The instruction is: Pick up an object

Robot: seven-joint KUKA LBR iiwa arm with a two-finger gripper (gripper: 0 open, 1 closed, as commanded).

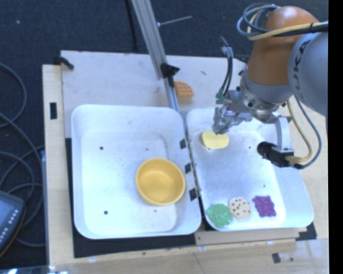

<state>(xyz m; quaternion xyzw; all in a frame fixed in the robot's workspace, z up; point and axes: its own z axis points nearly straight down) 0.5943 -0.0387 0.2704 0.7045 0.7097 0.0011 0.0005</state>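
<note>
Dark floor with loose cables around a pale bench (pixel 103 79); two white bins side by side on it. The left bin (pixel 91 124) carries a yellow bowl (pixel 160 181) toward its near right corner. The right bin (pixel 286 193) carries a yellow piece (pixel 215 140) near its far left corner, and along its near edge a green piece (pixel 219 214), a cookie (pixel 239 207) and a purple piece (pixel 264 205) in a row. An orange thing (pixel 184 90) lies on the bench beyond the bins.

We judge the pick not yet done: the yellow piece lies flat on the bin floor, nothing lifted. Grasp and raise remain.

The arm (pixel 280 44) reaches in from the right, wrist pointing down. The gripper (pixel 223 124) sits at the far edge of the yellow piece, touching or just above; we cannot tell. Jaw state: cannot tell.
</note>
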